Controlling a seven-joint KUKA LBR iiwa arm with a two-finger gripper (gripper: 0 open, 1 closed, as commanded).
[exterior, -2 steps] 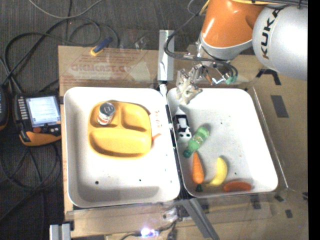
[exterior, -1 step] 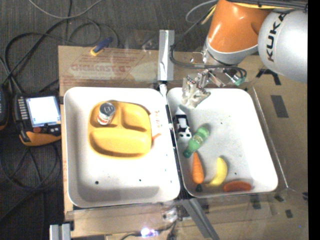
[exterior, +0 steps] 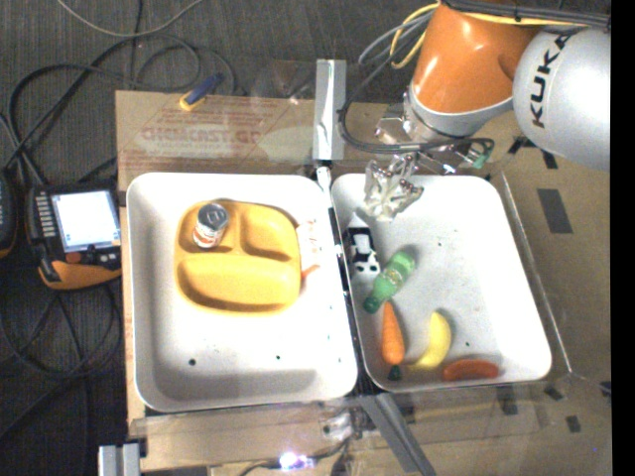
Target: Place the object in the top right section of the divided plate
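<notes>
A yellow divided plate [exterior: 238, 286] lies in the left bin [exterior: 159, 365]. A small can [exterior: 210, 225] with a grey lid stands in the plate's top left section. My gripper [exterior: 390, 194] hangs over the far left corner of the right bin [exterior: 516, 266], fingers pointing down, and nothing shows between them. Below it in that bin lie a black and white toy [exterior: 361, 250], a green bottle [exterior: 388, 280], a carrot [exterior: 393, 334], a banana [exterior: 434, 340] and a red sausage-shaped piece [exterior: 470, 370].
The arm's orange band [exterior: 466, 53] and grey body loom over the right bin's far edge. Cables run behind the bins. A small screen device [exterior: 79, 221] sits left of the bench. A metal divider [exterior: 328, 117] stands at the back between the bins.
</notes>
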